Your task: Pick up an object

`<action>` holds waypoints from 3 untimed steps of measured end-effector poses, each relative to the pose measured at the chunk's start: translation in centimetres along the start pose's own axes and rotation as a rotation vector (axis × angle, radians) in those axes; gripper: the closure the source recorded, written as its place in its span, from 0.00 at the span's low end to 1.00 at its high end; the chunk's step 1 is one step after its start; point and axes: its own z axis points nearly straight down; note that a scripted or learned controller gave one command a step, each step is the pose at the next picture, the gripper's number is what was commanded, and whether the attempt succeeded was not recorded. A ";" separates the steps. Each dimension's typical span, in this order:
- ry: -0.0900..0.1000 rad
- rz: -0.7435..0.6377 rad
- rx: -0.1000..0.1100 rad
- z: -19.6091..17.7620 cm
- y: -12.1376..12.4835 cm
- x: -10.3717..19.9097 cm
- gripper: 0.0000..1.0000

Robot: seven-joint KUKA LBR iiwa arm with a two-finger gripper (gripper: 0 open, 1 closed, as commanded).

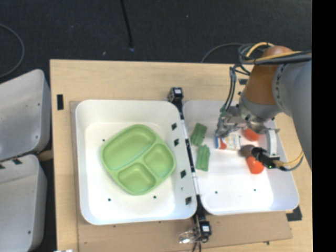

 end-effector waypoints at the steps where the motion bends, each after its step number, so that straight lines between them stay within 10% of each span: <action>1: 0.006 -0.012 0.014 -5.3 1.2 0.1 1.00; 3: 0.008 -0.016 0.021 -8.6 -0.3 4.5 1.00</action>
